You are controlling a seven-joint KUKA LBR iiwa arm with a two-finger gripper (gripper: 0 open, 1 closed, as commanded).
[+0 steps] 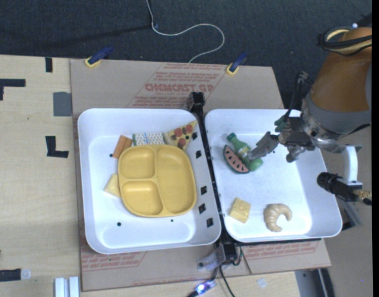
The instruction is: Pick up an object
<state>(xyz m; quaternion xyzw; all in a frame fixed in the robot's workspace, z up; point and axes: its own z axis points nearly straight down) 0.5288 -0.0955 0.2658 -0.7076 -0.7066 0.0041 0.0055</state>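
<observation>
- Two white bins sit side by side on a cardboard sheet [177, 82]; the left bin [90, 166] holds a yellow divided plate [157, 180] that lies on top of several smaller pieces, and the right bin [313, 215] holds loose toy food.
- In the right bin, a watermelon slice [236, 159] and a green toy [238, 145] lie touching near the divider, while a cheese wedge [240, 210] and a croissant [277, 216] rest well apart from them along the near wall.
- Reaching in from the right, the gripper [258, 151] slants down toward the green toy and the watermelon slice, so these two look like the likeliest target for the pick.
- Its dark finger tip ends just beside the green toy, perhaps touching it; whether the fingers are spread or pressed together cannot be told, and nothing is clearly seen between them.
- Under the plate, an orange piece [122, 146], a pale wedge [111, 185] and a pizza slice [183, 133] poke out only partly, so their full shapes stay hidden.
- Much of the arm [340, 98] is cut off at the right, and the green toy is too small to name with confidence.
</observation>
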